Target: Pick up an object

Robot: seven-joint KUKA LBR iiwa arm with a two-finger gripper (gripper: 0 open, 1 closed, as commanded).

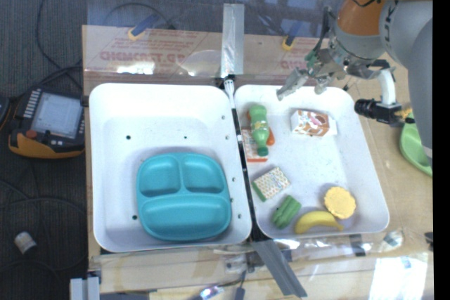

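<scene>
Camera view: gripper (304, 81) hovers over the right bin's (365, 151) far edge, fingers spread, holding nothing. Nearest, by the far right corner, lies a snack packet (312, 124): likely light, crinkly, slippery; pinch across its narrow width.

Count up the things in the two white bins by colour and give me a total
Teal: 1, the divided tray in the left bin
Green: 2, the bottle and the small green piece in the right bin
Yellow: 2, the banana and the round cookie-like piece
White printed packets: 2, the red-and-white one and the checked one
Total: 7
</scene>
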